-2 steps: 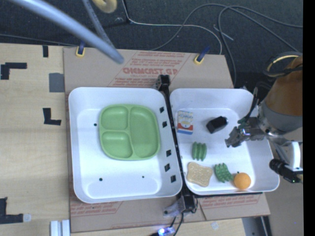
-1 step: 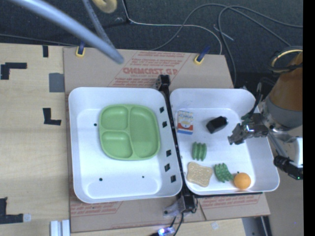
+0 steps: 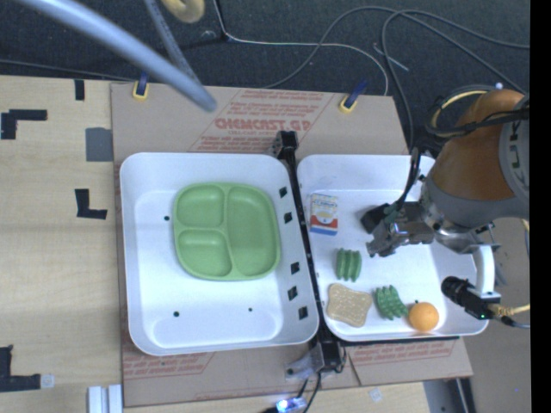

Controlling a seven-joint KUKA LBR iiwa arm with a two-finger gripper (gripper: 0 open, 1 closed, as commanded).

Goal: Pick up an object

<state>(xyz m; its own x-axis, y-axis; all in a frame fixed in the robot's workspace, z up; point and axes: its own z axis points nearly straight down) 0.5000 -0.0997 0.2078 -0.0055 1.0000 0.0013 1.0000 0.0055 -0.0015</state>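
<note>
So the gripper [image 3: 375, 233] hangs over the right white bin [image 3: 362, 172], fingers spread and gripping nothing. The ridged green plastic pickle [image 3: 348, 264] lies just below-left of them, not touching.

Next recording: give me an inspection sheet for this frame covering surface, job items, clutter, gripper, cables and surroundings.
Surface: left bin and right bin sit side by side on a cardboard sheet.
Job's things: in the right bin, a small carton, green pods, a bread slice, a green ridged piece and an orange.
Clutter: a green divided plate in the left bin.
Gripper: gripper over the right bin, right of the carton; nothing seen between its fingers.
Cables: thin cables loop behind the bins.
Surroundings: dark floor beyond the bench; black marks on the benchtop at left.
</note>
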